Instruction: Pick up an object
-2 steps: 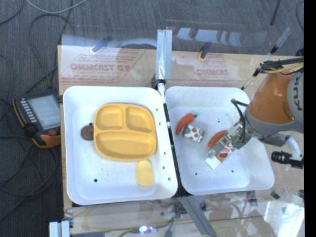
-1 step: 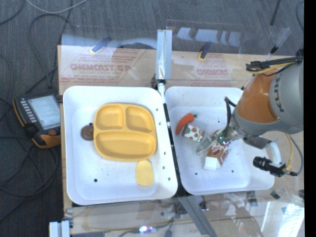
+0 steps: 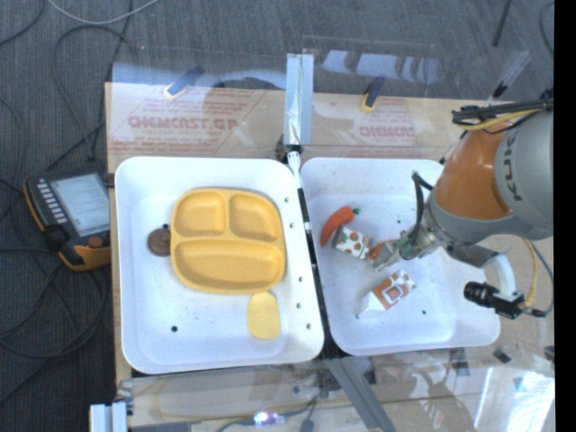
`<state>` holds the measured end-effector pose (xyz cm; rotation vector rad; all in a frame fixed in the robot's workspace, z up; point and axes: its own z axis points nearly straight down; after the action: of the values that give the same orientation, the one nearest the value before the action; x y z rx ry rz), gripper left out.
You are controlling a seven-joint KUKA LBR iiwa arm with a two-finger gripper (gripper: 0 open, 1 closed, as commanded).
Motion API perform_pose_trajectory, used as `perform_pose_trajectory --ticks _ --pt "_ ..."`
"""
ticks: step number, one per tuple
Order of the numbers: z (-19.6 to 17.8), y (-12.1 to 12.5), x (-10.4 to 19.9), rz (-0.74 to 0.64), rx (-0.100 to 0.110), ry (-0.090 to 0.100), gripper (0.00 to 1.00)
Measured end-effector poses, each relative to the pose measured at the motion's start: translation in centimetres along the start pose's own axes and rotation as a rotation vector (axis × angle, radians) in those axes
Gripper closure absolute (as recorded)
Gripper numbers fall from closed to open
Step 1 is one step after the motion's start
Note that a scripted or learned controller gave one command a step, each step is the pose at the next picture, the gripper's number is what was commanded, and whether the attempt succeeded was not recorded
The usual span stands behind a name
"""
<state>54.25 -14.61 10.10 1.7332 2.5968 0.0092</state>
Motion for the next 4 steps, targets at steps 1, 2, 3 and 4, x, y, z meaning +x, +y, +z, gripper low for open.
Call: perform_pose_trajectory --ticks 1,2,3,4 --pt "0.0 0.0 0.0 0.0 0.0 0.0 0.0" --pt "0.9 -4.2 3.7 -0.063 -0.001 -0.002 0.0" --pt "-0.2 -3.9 3.6 -0.063 -0.007 -0.004 1.0" --pt "-16.6 -2.4 8.3 0.137 0.017 0.008 1.0"
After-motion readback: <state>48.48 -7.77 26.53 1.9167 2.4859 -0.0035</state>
